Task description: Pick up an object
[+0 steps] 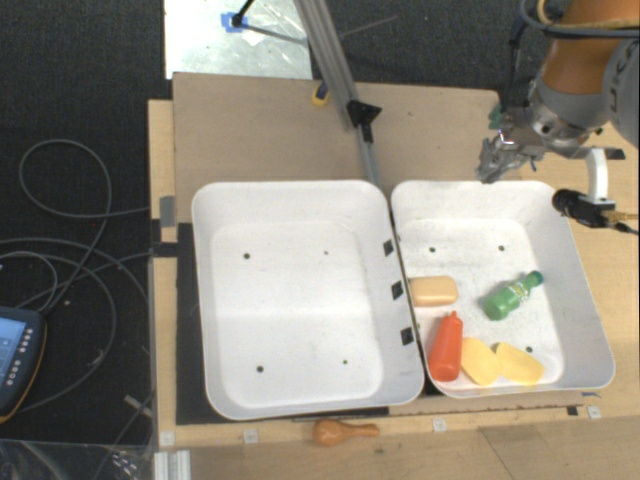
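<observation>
The right bin (470, 208) holds a tan soap-like block (433, 290), a red bottle (446, 346), a green bottle (511, 295) and two yellow pieces (500, 362) near its front edge. My gripper (497, 158) hangs above the bin's far rim, well clear of all of them. Nothing shows between its fingers. The grey arm with its orange band (598, 3) rises to the upper right.
The left bin (290, 293) lies beside the right one, joined by black clips. A tan wooden piece (343, 430) lies on the bench in front of the bins. A slanted metal pole (335, 58) crosses the back. Cables and a tablet sit on the floor at left.
</observation>
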`<state>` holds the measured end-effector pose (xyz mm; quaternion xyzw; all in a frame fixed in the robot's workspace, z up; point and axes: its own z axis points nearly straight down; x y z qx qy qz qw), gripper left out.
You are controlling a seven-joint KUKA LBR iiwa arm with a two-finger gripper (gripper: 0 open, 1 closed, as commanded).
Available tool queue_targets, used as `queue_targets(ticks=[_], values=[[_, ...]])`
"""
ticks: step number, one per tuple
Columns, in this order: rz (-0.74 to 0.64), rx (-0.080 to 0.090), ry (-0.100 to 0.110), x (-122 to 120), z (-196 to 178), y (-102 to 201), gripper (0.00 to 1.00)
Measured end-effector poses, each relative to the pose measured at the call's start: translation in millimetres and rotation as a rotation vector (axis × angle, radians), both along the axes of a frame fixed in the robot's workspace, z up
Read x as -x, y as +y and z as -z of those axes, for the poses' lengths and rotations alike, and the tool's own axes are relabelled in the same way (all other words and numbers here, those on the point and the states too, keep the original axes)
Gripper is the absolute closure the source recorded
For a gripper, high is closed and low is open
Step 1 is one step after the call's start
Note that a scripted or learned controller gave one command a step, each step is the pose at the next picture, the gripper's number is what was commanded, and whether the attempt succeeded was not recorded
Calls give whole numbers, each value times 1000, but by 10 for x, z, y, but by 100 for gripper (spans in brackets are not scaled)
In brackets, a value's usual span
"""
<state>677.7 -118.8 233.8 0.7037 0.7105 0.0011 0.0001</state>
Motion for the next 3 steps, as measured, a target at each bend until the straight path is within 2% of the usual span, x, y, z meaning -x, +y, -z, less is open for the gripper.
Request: queue_targets(ticks=[2, 3], values=[[-1, -1, 2, 178, 150, 1074, 100], [-1, -2, -1, 126, 12, 1614, 100]])
